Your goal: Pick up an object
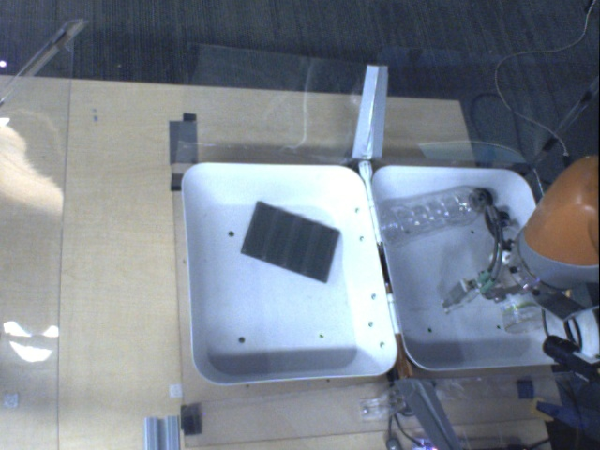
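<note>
1. Nearest the camera is the near edge of the counter, pale wood, where small clamps and brackets sit just outside the bins, apparently to keep them from sliding.
2. The left bin is a shallow white tray with rounded corners. A dark ribbed rectangular pad lies flat in it, turned at a slant, towards the far side and well apart from every wall. Lying free like that, it looks easy to reach from above, though its flatness may give the fingers little to close on.
3. The right bin touches the left one along a shared edge. At its far side lies a clear plastic piece, hard to make out against the white floor.
4. The arm reaches in from the right, its orange band over the right bin's right wall. The end effector hangs low over that bin's floor, among thin wires and a small greenish part. Whether it is open or closed I cannot tell, and nothing can be seen gripped.
5. Judging by this position, the pick is being tried in the right bin, with the clear piece the nearest candidate; the dark pad stays an alternative in the left bin.
6. An upright metal post stands at the far end where the bins meet.
7. No brand, label or readable writing is visible.
</note>
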